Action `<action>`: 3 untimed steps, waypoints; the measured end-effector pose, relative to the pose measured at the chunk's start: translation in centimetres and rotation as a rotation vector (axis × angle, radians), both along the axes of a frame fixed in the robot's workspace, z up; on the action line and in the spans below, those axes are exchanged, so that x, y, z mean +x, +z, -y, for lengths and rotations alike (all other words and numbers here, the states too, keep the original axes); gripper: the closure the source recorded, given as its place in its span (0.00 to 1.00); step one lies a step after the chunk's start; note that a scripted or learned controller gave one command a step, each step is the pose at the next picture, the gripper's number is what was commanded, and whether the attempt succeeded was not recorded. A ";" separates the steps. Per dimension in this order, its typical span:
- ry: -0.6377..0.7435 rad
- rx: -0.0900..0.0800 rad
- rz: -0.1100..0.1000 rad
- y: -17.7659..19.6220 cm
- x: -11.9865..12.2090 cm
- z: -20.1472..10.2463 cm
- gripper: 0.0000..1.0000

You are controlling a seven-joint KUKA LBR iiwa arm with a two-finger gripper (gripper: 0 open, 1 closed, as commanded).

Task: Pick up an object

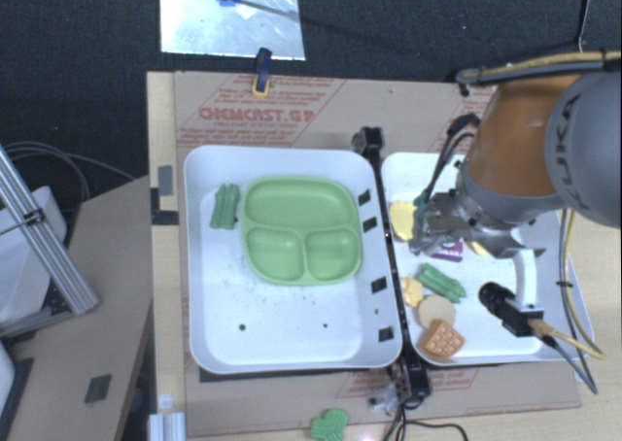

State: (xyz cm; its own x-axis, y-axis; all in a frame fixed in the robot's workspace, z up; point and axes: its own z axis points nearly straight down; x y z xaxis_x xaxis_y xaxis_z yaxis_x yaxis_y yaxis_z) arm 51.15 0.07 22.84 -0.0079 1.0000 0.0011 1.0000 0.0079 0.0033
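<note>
Over right bin (486, 350), pincer (428, 240) above purple item (449, 252), green pickle (440, 284) nearby

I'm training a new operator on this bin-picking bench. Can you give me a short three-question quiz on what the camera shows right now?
1. True or false: the green divided plate lies in the left bin.
2. Which item lies nearest the right bin's front edge? A) the waffle piece B) the yellow piece C) the green bean pod
3. Fill in: the gripper hangs over the ___ bin.

Key: 1 true; 2 A; 3 right. The waffle piece sits by the near rim, with a round tan piece and a green toy vegetable behind it.
</note>
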 end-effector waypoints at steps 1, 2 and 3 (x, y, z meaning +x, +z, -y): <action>0.005 0.001 0.002 1.0 0.1 0.0 1.00; 0.010 0.001 0.004 2.1 0.2 -0.1 1.00; -0.001 0.002 -0.004 1.4 -2.5 -5.4 1.00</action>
State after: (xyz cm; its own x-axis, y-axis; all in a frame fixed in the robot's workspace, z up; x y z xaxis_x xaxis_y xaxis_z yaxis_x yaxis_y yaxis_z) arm 48.63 5.46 24.24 -0.0072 1.0000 0.0026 1.0000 0.0072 -0.0003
